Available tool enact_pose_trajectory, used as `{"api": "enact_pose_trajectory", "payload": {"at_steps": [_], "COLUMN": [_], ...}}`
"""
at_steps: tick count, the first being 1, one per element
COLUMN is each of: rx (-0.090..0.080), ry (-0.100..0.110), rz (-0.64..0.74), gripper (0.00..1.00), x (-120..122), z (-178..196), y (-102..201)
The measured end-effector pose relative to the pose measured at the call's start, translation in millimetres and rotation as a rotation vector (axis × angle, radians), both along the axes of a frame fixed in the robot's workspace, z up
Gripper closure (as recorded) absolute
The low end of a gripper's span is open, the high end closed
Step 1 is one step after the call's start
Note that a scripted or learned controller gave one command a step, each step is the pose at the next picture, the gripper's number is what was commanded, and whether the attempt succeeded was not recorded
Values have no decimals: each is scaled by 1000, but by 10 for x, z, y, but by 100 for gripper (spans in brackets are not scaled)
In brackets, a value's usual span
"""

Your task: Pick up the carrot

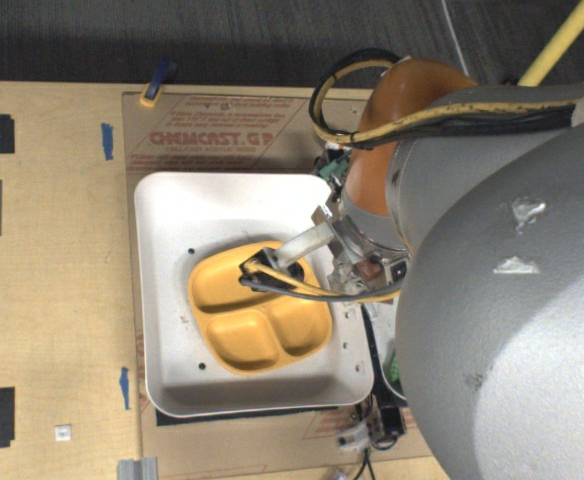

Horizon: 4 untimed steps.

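The grey arm [492, 268] covers the right side, where the carrot may lie hidden (I cannot tell), so at the edge of the white bin [172, 218] beside the yellow plate [262, 333] the gripper [354, 268], its opening unreadable, risks closing on nothing or nudging the plate.

Shallow white plastic bin [162, 268]: smooth, slight sheen. Yellow three-compartment plastic plate [262, 336]: smooth, satin. Pale tan table [52, 268]: matt, looks like board. Grey arm casing [512, 318]: smooth, semi-gloss; orange band [404, 98] glossier.
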State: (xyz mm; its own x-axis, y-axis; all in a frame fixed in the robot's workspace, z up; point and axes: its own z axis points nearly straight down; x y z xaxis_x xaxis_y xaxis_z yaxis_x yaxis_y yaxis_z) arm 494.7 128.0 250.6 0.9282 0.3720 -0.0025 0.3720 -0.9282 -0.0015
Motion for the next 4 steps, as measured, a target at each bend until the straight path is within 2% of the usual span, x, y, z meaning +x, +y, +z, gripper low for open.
{"api": "enact_pose_trajectory", "payload": {"at_steps": [1,2,3,4], "rx": [1,1,0,-1], "ry": [2,2,-3,-4], "rz": [-26,-180,-171,-156], "gripper": [100,100,100,100], "x": [-159,-114,-152,-152], "z": [129,-647,-205,51], "y": [-344,-390,-114,-41]}}
